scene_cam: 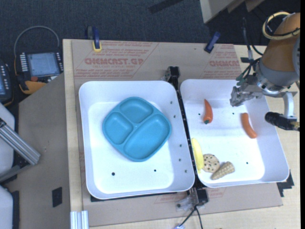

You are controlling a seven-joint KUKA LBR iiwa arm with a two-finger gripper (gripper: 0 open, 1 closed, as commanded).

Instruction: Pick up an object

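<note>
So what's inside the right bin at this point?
Right bin holds a carrot, a sausage, a banana, a cookie and a cone. The gripper covers a patch of floor.

carrot (207,111): small and orange-red with a green tip at its lower end, lying nearly upright in the picture, in the upper left part of the right bin (272,171).
sausage (248,125): orange, lying at a slight slant in the upper right part of that bin, well apart from the carrot.
banana (196,153): yellow, lying lengthwise against the bin's left wall.
cookie (209,161): round and speckled, sitting just beside the banana.
ice cream cone (223,170): tan, lying on its side, touching the cookie.
</note>
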